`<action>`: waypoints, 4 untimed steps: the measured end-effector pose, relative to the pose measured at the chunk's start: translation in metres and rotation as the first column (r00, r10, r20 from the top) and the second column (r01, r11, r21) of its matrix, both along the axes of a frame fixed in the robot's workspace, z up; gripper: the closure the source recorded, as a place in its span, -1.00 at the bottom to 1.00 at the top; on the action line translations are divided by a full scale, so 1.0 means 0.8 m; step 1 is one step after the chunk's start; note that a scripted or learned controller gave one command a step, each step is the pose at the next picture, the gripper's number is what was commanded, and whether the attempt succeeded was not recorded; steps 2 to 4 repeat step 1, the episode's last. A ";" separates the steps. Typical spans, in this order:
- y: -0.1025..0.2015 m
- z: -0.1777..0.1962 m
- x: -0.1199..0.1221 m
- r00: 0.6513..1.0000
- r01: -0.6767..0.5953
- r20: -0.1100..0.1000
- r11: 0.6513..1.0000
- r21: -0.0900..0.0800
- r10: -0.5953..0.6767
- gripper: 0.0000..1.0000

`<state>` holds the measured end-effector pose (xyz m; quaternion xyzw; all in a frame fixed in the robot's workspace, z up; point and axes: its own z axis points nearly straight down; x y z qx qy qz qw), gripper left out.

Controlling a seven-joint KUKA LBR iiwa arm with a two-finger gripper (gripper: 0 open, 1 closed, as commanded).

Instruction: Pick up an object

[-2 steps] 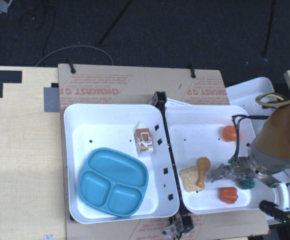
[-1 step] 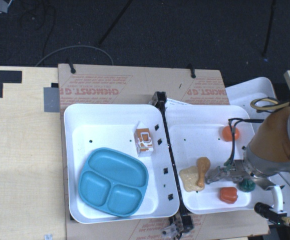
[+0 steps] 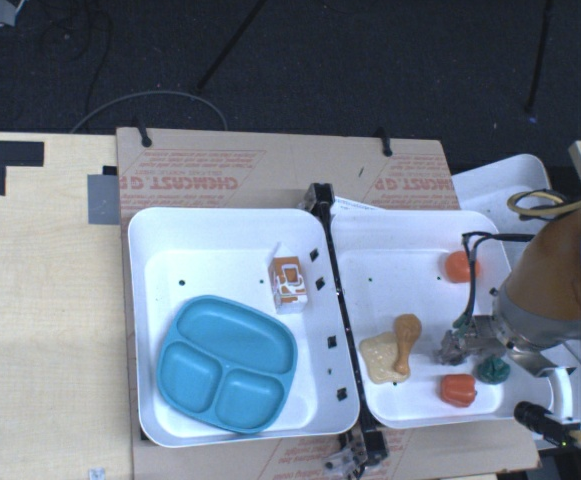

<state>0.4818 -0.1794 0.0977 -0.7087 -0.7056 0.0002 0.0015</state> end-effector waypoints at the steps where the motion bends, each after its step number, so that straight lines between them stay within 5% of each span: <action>1: -0.007 0.050 -0.002 1.000 0.001 -0.001 1.000 0.000 -0.001 1.00; 4: -0.007 0.050 -0.002 1.000 0.001 -0.001 1.000 0.000 -0.001 1.00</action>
